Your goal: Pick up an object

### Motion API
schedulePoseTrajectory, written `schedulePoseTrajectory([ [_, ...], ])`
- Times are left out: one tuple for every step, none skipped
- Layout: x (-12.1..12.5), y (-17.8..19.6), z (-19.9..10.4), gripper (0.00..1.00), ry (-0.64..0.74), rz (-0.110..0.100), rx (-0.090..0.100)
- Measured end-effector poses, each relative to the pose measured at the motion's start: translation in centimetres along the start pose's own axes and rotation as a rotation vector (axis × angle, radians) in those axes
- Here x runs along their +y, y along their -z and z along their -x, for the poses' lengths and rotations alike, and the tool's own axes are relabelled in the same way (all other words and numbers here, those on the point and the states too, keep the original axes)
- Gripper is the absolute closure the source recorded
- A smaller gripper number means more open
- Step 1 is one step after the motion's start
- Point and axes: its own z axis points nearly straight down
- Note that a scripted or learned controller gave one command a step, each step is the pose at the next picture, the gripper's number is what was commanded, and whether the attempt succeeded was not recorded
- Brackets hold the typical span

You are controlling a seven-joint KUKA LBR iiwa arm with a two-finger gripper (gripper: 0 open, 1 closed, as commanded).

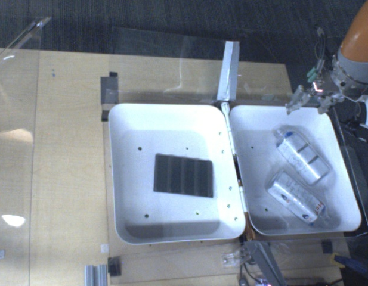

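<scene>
The pincer hangs above the far rim of the right bin, and whether it is released or clenched I cannot tell: the tips are small and tangled with cables at this slant. It grasps nothing that can be seen.

Going from the left, the left bin carries a dark ribbed pad lying flat near its middle, square to the walls; it looks thin and low, so probably hard to get fingers under. A metal divider post stands at the far end of the seam between the bins. The right bin holds two clear plastic bottles on their sides: the upper bottle and the lower bottle, both slanted the same way, lying close. Being nearest the arm, the upper bottle seems the likelier target, though its round, glossy body may slip
</scene>
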Motion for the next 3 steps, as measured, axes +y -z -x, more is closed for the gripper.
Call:
schedulePoseTrajectory([
  [0.8,-14.4,3.5,0.00,0.032,0.003,-0.002],
  [0.8,-14.4,3.5,0.00,-0.086,0.003,-0.001],
  [-2.1,-14.5,3.0,0.00,0.086,0.002,-0.001],
])
